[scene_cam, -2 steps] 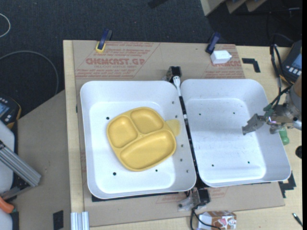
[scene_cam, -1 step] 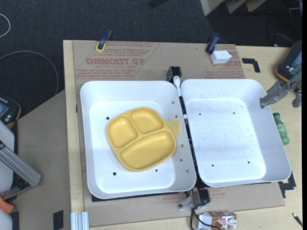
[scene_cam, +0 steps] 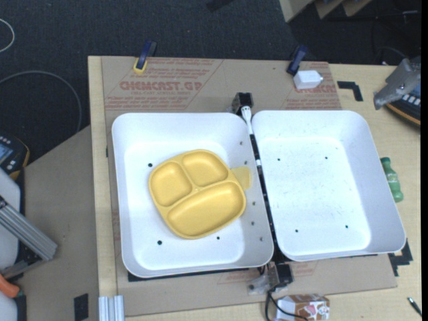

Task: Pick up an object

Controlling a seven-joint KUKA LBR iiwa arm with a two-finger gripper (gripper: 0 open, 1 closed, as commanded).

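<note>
A yellow divided plate [scene_cam: 197, 194] with three compartments lies flat in the left white bin [scene_cam: 134, 139], near its middle. A small flat yellow piece [scene_cam: 242, 176] sticks out from under the plate's right rim. The right white bin [scene_cam: 321, 179] sits beside it, and the two touch along a black seam. A grey metal part of the arm, which looks like the gripper [scene_cam: 400, 84], pokes in at the upper right edge of the view. It is beyond the right bin's far corner and far from the plate.
A green object [scene_cam: 392, 179] lies just outside the right bin's right rim. A white block [scene_cam: 307, 79] and two blue clamps [scene_cam: 143, 56] [scene_cam: 297, 59] sit on the cardboard behind the bins. Cables and a connector [scene_cam: 281, 293] lie at the front edge.
</note>
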